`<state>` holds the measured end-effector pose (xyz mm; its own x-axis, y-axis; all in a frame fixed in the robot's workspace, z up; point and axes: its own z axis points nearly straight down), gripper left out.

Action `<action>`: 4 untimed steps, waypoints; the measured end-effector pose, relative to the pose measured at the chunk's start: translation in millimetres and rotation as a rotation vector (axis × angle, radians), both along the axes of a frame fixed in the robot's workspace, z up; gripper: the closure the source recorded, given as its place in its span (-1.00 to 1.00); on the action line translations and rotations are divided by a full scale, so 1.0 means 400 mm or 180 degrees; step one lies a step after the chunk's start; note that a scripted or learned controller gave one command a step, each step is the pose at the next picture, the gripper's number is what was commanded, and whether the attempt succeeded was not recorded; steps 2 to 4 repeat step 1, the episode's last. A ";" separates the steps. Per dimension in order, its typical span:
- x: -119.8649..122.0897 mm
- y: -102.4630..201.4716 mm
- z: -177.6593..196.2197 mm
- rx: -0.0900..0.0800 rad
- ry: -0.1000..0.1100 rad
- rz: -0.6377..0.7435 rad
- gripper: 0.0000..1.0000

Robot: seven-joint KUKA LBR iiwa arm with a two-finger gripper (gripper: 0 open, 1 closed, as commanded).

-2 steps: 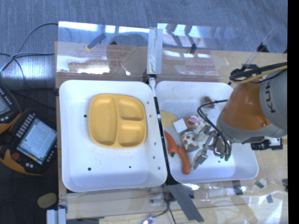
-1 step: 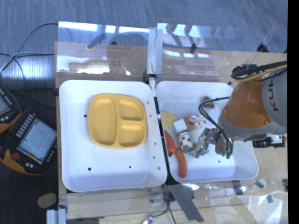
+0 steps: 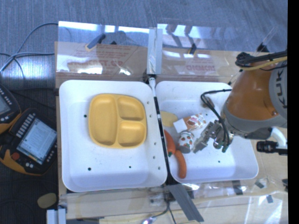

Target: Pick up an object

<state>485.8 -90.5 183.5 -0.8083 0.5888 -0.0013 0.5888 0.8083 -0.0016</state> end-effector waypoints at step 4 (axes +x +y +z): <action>-0.004 0.179 -0.001 0.0003 0.0005 -0.0597 1.00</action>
